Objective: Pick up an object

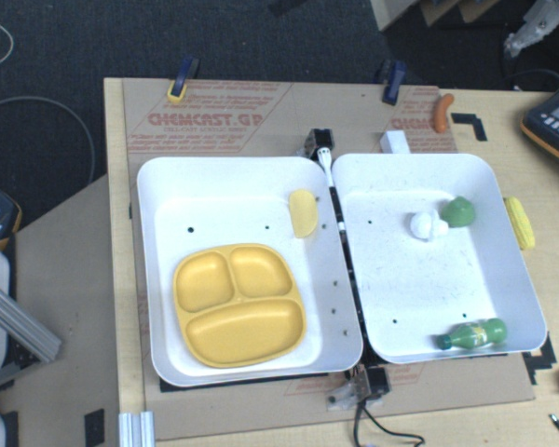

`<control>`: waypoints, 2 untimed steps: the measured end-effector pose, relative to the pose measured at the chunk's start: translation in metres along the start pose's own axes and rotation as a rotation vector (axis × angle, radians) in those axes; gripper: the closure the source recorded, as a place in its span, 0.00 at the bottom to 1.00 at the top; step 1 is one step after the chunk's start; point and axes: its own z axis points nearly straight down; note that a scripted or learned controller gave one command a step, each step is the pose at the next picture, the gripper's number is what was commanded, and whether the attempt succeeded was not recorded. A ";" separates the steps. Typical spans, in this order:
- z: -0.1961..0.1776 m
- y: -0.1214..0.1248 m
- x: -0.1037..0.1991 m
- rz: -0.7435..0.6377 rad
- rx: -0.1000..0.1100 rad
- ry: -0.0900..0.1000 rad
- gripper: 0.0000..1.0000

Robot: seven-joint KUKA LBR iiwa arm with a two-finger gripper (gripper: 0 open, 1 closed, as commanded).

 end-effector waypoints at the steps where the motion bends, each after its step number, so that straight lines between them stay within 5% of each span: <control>1: -0.068 -0.059 0.062 -0.015 0.009 0.010 0.00; 2: -0.063 -0.086 0.118 -0.015 0.022 0.013 0.00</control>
